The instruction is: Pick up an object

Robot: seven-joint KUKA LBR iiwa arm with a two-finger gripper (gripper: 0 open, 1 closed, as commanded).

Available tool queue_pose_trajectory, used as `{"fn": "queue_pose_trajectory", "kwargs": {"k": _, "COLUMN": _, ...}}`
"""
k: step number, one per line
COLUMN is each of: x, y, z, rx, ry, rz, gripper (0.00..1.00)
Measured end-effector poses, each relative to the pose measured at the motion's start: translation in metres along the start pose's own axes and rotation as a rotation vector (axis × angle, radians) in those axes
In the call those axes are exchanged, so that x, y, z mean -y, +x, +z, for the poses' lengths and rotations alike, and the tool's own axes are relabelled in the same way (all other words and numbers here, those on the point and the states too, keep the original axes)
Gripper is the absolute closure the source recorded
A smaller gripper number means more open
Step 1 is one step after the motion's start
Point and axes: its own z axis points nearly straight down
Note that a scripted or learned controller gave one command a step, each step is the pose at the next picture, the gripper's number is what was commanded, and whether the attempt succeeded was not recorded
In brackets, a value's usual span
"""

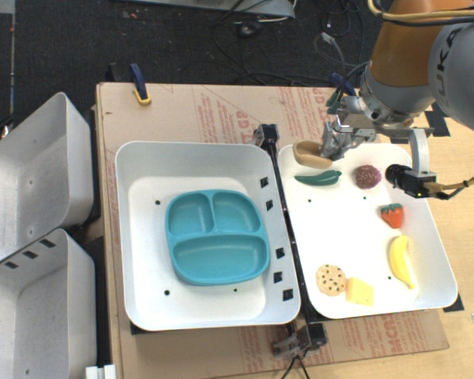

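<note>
Gripper (332, 144) low over the far left corner of the right bin (434, 290), hanging from the grey arm (450, 54) with its orange band, reaching in from the right and tilted down toward the bin's back edge. Fingers too dark and too crowded by cables to read; cannot tell whether spread or closed. Nothing plainly seen between them.

Just beside the fingertips, perhaps touching, a tan bowl-shaped piece (310, 154) against the bin's far rim. Just below that, a green pea pod (318, 178) lying flat, pointing left to right. Near on the right, a dark red round berry (368, 176). Further along the right side, a strawberry (393, 215), then a banana (401, 260) lying lengthwise near the right wall. At the near edge, well apart from the gripper, a cookie (330, 279) touching or just beside a yellow cheese wedge (360, 291).

In the left bin (142, 164), a blue divided plate (217, 237) with three compartments, sitting flat in the middle, well apart from the gripper. Both bins side by side on a brown bench top (205, 105).
</note>
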Motion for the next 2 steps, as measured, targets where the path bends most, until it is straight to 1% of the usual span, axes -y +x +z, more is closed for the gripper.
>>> {"fn": "queue_pose_trajectory", "kwargs": {"k": 1, "x": -0.001, "y": 0.054, "z": 0.018, "rx": -0.001, "ry": 0.004, "rz": -0.001, "gripper": 1.00}}
{"fn": "queue_pose_trajectory", "kwargs": {"k": 2, "x": -0.005, "y": 0.102, "z": 0.033, "rx": -0.001, "ry": 0.005, "rz": 0.000, "gripper": 1.00}}
